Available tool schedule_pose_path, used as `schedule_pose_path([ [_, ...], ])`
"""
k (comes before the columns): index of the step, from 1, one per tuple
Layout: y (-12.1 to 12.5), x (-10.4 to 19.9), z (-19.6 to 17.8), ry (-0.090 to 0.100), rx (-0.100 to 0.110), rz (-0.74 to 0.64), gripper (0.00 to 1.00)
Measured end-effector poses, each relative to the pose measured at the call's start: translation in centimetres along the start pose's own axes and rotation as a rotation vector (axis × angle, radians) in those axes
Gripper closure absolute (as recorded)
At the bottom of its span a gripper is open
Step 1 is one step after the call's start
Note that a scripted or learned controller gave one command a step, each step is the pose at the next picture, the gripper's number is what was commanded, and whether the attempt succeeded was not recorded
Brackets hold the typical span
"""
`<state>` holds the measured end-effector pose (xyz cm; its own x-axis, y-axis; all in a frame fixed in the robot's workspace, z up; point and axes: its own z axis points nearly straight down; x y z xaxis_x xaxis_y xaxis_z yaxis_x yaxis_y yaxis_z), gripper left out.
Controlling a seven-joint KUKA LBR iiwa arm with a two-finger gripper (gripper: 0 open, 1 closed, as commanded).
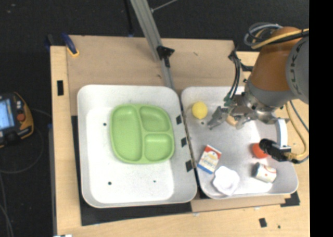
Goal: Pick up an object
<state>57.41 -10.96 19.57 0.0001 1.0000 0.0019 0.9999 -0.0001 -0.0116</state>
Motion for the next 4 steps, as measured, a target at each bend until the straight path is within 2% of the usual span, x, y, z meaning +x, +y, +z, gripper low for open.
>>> schedule_pose_path([
  [1,0.3,0.0,-0.7,-0.002,-0.013,-0.002,0.00],
  [3,1.2,-0.9,9.6,-0.005,-0.012,0.001,0.00],
  [4,1.3,-1.0,8.2,-0.003,-0.017,0.005,1.00],
])
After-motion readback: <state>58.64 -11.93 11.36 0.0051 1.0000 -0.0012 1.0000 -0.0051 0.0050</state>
